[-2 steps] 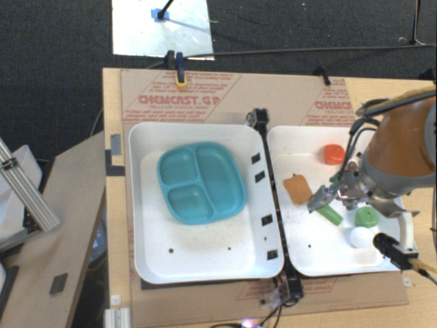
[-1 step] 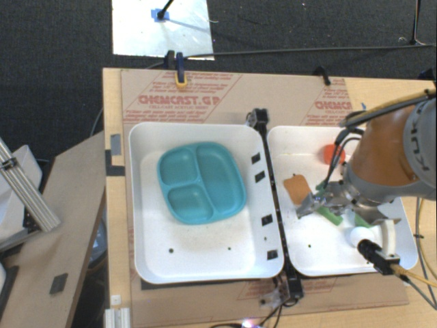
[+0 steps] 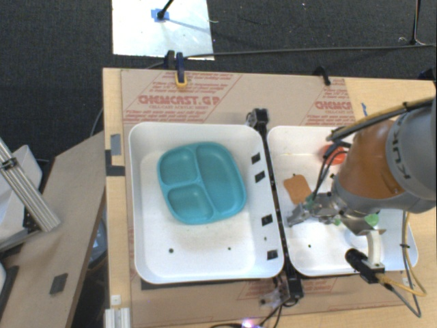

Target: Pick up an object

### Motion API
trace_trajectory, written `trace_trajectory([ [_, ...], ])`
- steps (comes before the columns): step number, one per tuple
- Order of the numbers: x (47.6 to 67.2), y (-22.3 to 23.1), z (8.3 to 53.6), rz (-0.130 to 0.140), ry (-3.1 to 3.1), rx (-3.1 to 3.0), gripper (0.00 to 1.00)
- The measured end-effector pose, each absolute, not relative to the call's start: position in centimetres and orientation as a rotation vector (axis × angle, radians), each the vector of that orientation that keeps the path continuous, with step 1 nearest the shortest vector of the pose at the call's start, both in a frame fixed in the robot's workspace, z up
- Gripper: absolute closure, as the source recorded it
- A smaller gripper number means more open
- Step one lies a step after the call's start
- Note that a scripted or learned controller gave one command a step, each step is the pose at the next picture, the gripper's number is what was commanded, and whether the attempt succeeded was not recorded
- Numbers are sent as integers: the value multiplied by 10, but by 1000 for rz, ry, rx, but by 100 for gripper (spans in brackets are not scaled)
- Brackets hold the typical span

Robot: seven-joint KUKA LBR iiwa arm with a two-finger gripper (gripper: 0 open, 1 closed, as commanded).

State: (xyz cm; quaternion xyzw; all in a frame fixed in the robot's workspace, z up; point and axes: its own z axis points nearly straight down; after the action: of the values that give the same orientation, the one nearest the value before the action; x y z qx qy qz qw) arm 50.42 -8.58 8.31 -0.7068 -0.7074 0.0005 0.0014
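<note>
Camera view: the gripper (image 3: 300,214) hangs low over the right bin (image 3: 307,255) near its left wall; whether it is apart or together cannot be told. A brown flat object (image 3: 297,186) lies just above it. The teal divided plate (image 3: 201,182) sits in the left bin (image 3: 147,251).

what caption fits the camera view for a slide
KUKA arm reaching into the right bin near a brown flat piece; teal divided plate in the left bin.
</note>
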Motion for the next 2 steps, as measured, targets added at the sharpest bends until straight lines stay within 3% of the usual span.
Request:
trace_trajectory([
  [1,505,-86,96,-3,-2224,-2221,100],
  [2,508,-86,138,-3,-2227,-2220,100],
])
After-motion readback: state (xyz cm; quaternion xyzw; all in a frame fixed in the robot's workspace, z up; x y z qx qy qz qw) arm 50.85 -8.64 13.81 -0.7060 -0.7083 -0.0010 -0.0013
